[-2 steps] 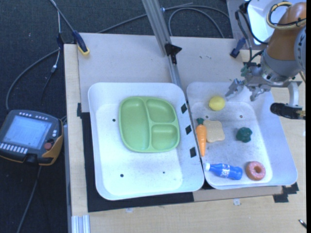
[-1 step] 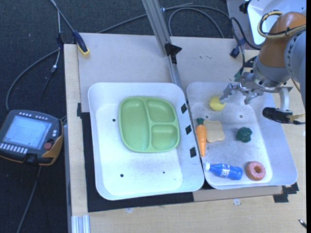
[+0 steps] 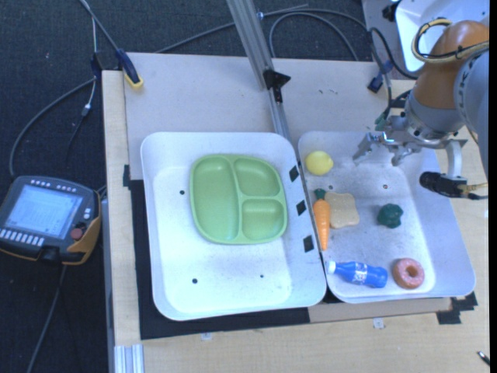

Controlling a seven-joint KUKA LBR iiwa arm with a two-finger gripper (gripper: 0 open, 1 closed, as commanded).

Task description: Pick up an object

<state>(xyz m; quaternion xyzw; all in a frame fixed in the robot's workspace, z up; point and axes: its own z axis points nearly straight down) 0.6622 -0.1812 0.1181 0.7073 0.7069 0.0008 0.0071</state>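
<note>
The right bin (image 3: 435, 231) holds a yellow lemon (image 3: 318, 162), an orange carrot (image 3: 321, 221), a tan bread slice (image 3: 342, 210), a green broccoli-like piece (image 3: 390, 215), a blue bottle (image 3: 359, 273) lying on its side and a pink donut (image 3: 408, 273). My gripper (image 3: 380, 152) hangs over the bin's far edge, right of the lemon and above the broccoli piece. Its fingers are spread open, with nothing between them.
The left bin (image 3: 171, 278) holds a green divided plate (image 3: 238, 199). A metal pole (image 3: 256, 37) slants down between the bins at the back. A teach pendant (image 3: 46, 220) lies on the floor at left. Cables run behind the bench.
</note>
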